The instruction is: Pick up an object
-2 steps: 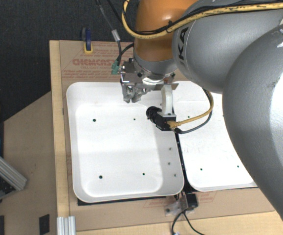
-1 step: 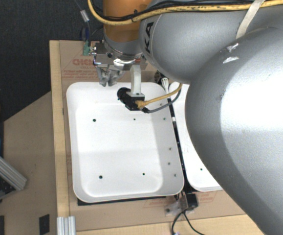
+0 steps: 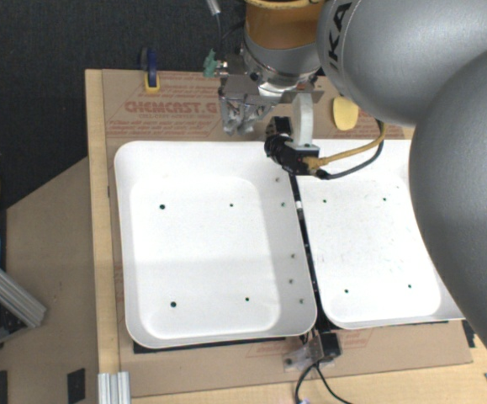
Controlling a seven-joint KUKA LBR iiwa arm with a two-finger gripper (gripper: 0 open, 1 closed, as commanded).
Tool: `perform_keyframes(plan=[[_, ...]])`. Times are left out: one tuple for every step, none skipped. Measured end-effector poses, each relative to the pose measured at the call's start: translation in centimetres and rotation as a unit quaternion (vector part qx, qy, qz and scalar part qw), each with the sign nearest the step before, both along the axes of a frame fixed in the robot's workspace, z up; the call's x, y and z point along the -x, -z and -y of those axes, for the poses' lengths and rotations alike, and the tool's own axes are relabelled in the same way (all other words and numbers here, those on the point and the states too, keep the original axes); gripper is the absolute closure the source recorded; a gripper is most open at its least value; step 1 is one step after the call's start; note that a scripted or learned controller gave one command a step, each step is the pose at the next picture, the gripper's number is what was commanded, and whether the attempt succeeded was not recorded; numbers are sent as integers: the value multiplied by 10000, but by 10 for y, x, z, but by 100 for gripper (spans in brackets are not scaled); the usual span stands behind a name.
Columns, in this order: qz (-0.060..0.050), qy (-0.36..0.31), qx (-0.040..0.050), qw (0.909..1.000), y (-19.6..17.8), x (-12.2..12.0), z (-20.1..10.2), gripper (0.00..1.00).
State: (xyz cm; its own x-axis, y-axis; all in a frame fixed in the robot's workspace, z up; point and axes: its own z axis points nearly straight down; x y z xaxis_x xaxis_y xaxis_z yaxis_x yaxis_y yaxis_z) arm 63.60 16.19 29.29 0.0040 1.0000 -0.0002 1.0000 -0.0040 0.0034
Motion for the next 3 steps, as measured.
perform_keyframes(plan=[[-6, -23, -4, 10000, -26, 19, -4, 100], [4, -36, -8, 10000, 54, -32, -43, 100], [4, -11, -2, 10000, 7, -31, 1, 100]])
